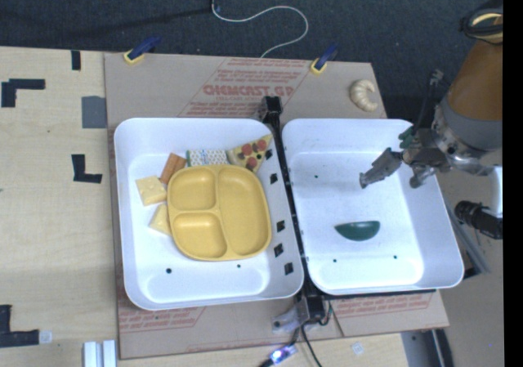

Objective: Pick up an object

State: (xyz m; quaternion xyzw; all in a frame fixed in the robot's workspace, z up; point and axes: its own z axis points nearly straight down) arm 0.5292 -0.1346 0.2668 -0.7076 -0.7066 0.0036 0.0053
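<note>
While the gripper (pixel 394 169) hangs over the right bin (pixel 425 263) near its far right corner, its two fingers stand apart with nothing between them. A dark green bowl-shaped piece (pixel 358 230) lies alone on that bin's floor, toward the near edge, well apart from the gripper. Judgement: it looks light, rigid and smooth, likely slippery; a pinch across its thin rim seems the best hold. Left bin (pixel 131 194) holds a yellow divided plate (pixel 219 212) over small toy food pieces (pixel 151 190).

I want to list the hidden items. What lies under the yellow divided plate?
Flat food pieces poke out from under the yellow plate along its left and top edges, in the left bin. Anything beneath its middle is covered.
</note>
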